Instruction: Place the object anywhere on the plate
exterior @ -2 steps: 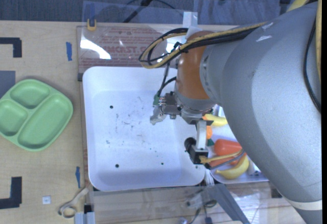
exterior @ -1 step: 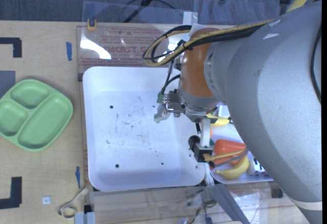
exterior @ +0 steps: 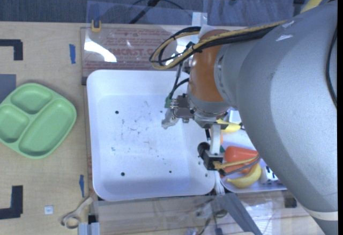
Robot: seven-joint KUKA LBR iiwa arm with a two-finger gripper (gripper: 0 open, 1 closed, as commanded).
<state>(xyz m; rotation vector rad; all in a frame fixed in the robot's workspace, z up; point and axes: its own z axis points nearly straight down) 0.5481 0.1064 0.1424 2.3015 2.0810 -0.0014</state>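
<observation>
Now arm [exterior: 278, 78] over bin [exterior: 134, 137]; plate [exterior: 35, 119] apart

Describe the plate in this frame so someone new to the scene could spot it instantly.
Start at the big white bin in the middle of the bench, then look left onto the bare wooden surface. The plate lies there alone: pale green, rounded, split into three compartments, unlike the bin's plain white.
</observation>
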